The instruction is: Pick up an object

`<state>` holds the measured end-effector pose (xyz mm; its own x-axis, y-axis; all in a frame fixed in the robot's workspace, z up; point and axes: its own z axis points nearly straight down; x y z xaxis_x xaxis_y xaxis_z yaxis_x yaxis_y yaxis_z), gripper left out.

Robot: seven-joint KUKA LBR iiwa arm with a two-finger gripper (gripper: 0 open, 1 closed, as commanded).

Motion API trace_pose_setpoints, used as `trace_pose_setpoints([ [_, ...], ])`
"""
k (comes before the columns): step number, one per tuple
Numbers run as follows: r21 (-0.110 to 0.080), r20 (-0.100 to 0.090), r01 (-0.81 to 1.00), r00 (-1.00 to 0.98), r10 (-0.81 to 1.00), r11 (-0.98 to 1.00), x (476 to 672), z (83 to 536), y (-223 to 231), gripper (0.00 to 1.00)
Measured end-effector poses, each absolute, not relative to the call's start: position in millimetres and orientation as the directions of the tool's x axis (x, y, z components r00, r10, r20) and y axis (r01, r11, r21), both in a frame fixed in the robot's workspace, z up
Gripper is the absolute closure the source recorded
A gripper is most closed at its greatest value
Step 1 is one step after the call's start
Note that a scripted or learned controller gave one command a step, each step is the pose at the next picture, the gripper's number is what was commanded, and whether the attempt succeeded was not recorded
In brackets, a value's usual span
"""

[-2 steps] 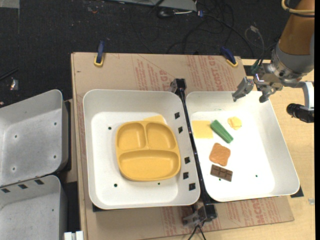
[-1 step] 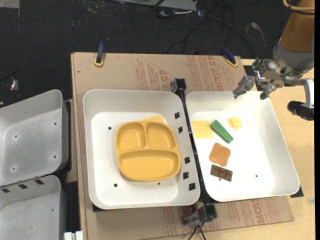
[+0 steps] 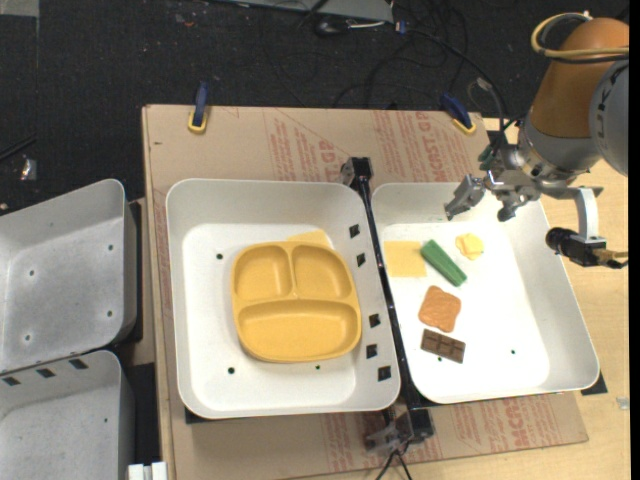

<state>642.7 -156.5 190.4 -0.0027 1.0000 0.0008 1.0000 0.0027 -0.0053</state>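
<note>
Chocolate, a small brown ridged bar (image 3: pixel 442 346), lies nearest the camera in the right bin (image 3: pixel 560 368), with an orange-brown cracker piece (image 3: pixel 440 308) just behind it. Farther back sit a green block (image 3: pixel 442 263), tilted, a flat yellow slice (image 3: pixel 404 259) to its left by the bin divider, and a small yellow lump (image 3: pixel 469 246) to its right. In the left bin (image 3: pixel 190 268) rests a yellow divided tray (image 3: pixel 296 302). Beyond all these, the gripper (image 3: pixel 490 196) hangs over the right bin's far rim, its two fingers spread apart and holding nothing, none of the objects touching it.
</note>
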Motion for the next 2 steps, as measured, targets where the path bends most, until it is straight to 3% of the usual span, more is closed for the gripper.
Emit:
trace_pose_setpoints([
  [2,0.005,-0.004,1.000,0.000,1.000,0.000,636.5,95,-151,0.00],
])
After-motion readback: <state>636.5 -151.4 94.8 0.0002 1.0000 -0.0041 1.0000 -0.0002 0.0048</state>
